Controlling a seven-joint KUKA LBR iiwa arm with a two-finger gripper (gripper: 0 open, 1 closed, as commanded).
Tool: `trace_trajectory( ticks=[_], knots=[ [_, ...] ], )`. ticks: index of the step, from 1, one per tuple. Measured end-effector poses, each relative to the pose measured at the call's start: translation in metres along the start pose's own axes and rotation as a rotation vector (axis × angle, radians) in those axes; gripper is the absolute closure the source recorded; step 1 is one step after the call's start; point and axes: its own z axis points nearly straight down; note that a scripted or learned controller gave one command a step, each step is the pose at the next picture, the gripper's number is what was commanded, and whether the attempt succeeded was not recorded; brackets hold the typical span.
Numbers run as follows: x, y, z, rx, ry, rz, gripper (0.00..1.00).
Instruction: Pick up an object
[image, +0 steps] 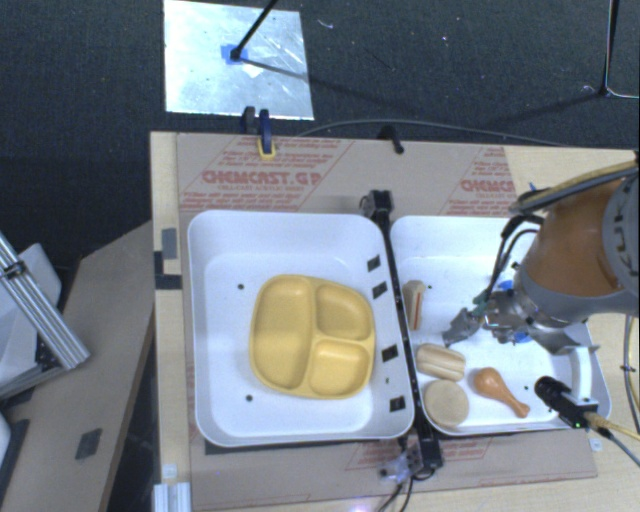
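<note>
Hovering low in the right bin (500, 240), the gripper (462, 327) sits just above the bread roll (440, 361); you cannot tell its state from this slanted view. Nothing shows held in it. Watch the crowding: the roll lies against the round biscuit (447, 402), with the wooden drumstick (497, 388) just beside and the hot dog (412, 303) near the divider. A descent slightly off could nudge the roll aside or pinch two items together. The yellow divided plate (312, 336) lies in the left bin (220, 300), well apart.
</note>
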Motion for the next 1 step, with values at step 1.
trace_trajectory(
  ticks=[1],
  knots=[
    [0.0071, 0.0057, 0.0583, -0.001, 0.0, -0.001, 0.0]
  ],
)
